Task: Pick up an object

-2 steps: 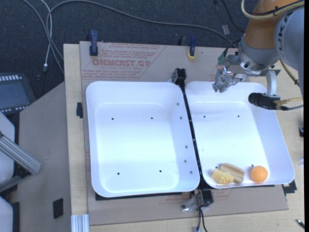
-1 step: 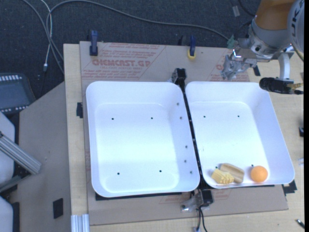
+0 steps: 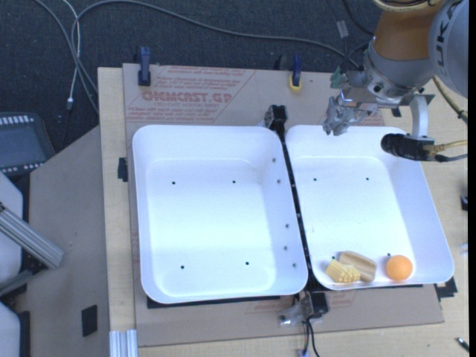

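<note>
Orange ball (image 3: 399,267) and two tan pieces (image 3: 349,267) lie near; the pincer (image 3: 338,123) hovers far off, grip state unclear. Approach step: it must travel nearward and descend.

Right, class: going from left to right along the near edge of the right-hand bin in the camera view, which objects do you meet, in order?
Yellow corn-like piece → tan bread-roll-like piece → orange ball, all in the right bin.
</note>
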